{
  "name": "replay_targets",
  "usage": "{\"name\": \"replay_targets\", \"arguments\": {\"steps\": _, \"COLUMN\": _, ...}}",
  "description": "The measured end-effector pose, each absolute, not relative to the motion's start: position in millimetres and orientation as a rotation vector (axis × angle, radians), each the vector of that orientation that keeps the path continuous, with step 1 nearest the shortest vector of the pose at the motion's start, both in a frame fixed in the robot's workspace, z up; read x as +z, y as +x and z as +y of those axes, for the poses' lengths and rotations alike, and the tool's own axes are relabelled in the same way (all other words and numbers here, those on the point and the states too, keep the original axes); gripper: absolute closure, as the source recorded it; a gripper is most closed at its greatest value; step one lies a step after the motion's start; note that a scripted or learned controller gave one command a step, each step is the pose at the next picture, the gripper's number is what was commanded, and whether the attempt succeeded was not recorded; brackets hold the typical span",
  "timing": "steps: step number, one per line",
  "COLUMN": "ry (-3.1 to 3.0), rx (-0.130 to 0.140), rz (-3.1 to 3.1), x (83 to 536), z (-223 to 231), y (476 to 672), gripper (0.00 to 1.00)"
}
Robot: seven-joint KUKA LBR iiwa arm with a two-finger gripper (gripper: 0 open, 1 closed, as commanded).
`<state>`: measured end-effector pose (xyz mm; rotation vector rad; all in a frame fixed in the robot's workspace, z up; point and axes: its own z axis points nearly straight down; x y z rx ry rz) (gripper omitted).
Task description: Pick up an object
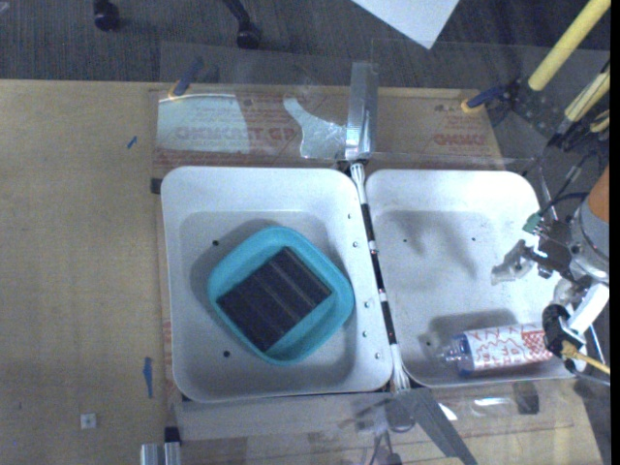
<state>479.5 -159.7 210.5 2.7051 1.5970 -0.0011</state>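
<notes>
A small bottle [494,348] with a red-and-white patterned label lies on its side near the front wall of the right bin [455,187]. In the left bin [194,197] sits a blue square dish [282,293], turned at an angle, with a dark ribbed block [271,298] inside it. My gripper [511,264] reaches in over the right side of the right bin, above and a little behind the bottle. Nothing can be seen held in it.
The arm's wrist and cables [576,260] crowd the right bin's right rim. A metal divider [360,114] and clear plastic sheets stand behind the bins. Yellow poles [572,32] slant at the far right.
</notes>
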Motion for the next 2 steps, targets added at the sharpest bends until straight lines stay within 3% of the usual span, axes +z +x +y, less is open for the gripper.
{"name": "replay_targets", "arguments": {"steps": 1, "ry": 2.748, "rx": -0.002, "rz": 1.523, "x": 179.6, "z": -125.4, "y": 553.3, "gripper": 0.00}}
{"name": "replay_targets", "arguments": {"steps": 2, "ry": 2.757, "rx": 0.002, "rz": 1.502, "x": 140.6, "z": -168.4, "y": 490.2, "gripper": 0.00}}
